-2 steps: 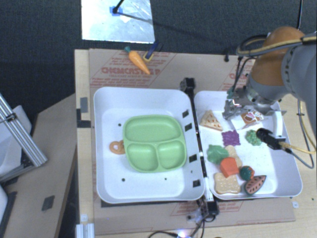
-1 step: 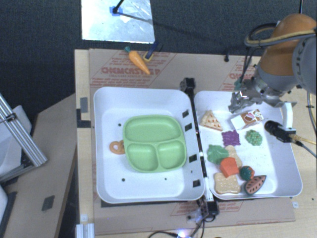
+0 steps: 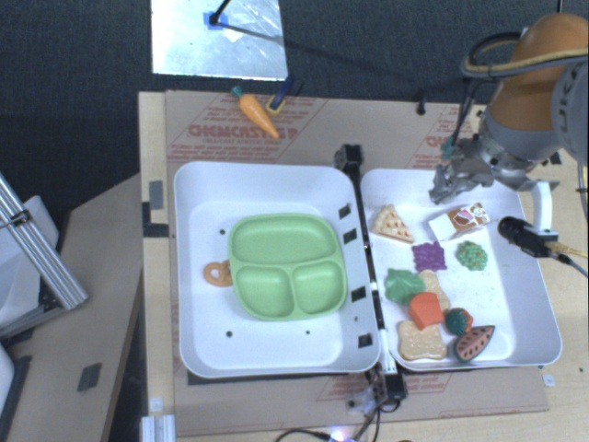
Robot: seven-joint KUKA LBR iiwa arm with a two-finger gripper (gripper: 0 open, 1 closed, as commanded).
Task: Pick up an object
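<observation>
**Claw hanging over the right bin's top edge**

The claw (image 3: 448,187) is hovering at upper right, its grip impossible to tell; toy foods are lying below it in the right bin (image 3: 534,325); the cake slice (image 3: 463,219) is sitting nearest.

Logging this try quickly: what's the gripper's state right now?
Gripper: over the back of the right bin, above the toy foods; open or shut cannot be told, and nothing shows between its fingers.
</observation>
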